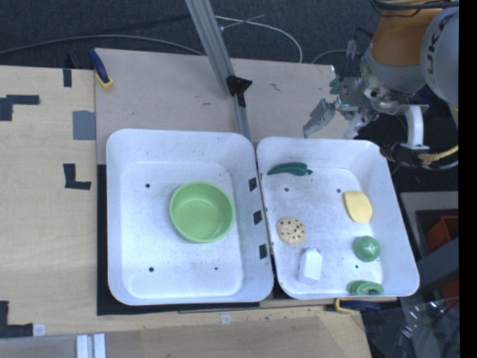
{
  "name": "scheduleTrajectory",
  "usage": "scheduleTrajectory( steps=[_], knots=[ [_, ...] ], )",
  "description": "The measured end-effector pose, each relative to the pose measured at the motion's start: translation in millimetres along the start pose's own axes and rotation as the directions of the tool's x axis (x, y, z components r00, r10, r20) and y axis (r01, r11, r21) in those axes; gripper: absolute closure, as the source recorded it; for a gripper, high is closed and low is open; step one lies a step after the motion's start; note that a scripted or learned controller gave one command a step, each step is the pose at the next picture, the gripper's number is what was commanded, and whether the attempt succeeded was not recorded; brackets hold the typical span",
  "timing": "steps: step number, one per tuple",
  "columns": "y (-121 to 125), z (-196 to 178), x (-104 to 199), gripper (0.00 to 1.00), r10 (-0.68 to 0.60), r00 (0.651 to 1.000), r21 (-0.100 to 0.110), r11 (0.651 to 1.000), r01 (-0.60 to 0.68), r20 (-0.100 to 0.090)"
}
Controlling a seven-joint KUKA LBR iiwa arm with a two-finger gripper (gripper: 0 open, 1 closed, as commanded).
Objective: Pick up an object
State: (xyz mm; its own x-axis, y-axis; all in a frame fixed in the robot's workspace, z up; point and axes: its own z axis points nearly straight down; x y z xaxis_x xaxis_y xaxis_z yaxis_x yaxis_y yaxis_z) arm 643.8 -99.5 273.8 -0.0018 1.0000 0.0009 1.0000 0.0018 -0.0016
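I have the claw (337, 119) up at the far right of the worktop (171, 95), hanging above the bare wood just beyond the far rim of the right bin (395, 200). Its two fingers (319, 118) stand spread wide, with nothing between them. The grey arm with its orange band (406, 21) comes in from the upper right corner.

Everything I could pick lies in the right bin. A dark green pepper-like piece (289, 169) sits near the far left corner, close to the wall. A yellow lemon-shaped piece (358, 206) lies toward the right side. A round speckled cookie (291, 230) is left of centre, and a small white carton (311, 265) stands just beside it, nearer me. A round green ball-like object (366, 248) is by the right wall, and a flat green ring-like piece (365, 288) lies at the near right corner against the rim.

The left bin (127, 200) holds a light green bowl (201, 212), upright, about in its middle and well apart from the walls.

A slanted metal pole (212, 39) rises from a black clamp (238, 86) behind the join between the two bins, left of the claw. A blue and yellow clip (100, 69) sits at the far left corner of the board, and white cable (268, 32) loops across the dark floor behind.
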Motion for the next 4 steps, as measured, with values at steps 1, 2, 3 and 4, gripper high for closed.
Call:
scheduleTrajectory(
  steps=[1, 2, 3, 4],
  knots=[
    [0.0, 0.0, 0.0, 0.0, 0.0, 1.0, 0.0, 1.0, 0.0, 0.0],
    [2.4, 63.4, 5.6, 0.0, -0.001, 1.0, 0.006, 1.0, 0.001, 0.001],
    [9.6, 121.1, 1.7, 0.0, 0.0, 1.0, 0.006, 1.0, 0.0, 0.002],
    [4.2, 185.7, 4.1, 0.0, 0.0, 1.0, 0.007, 1.0, 0.0, 0.001]
  ],
)
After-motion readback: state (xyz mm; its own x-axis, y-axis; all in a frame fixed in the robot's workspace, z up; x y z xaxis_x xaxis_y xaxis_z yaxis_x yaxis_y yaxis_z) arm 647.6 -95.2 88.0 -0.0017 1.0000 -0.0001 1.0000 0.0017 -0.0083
